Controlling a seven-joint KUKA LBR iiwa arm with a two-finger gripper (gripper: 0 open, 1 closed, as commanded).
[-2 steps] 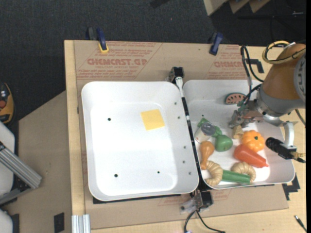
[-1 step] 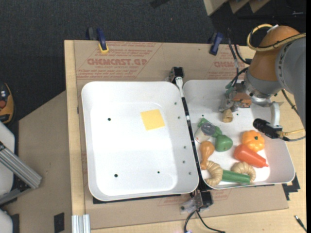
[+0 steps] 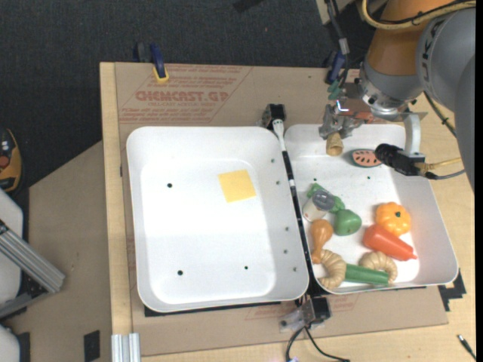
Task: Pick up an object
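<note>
Hovering at the upper right of the frame, my tool (image 3: 333, 133) grips a small tan piece (image 3: 334, 146) above the right bin (image 3: 445, 232), near a watermelon slice (image 3: 365, 157).

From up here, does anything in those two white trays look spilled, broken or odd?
Nothing looks spilled or broken. The one oddity is the split: a lone yellow square lies in the left tray, while the toy foods, such as the orange pepper and croissant, crowd the right tray's near end.

A brown board (image 3: 189, 89) with blue clamps (image 3: 157, 57) underlies two white bins (image 3: 151, 149).
</note>
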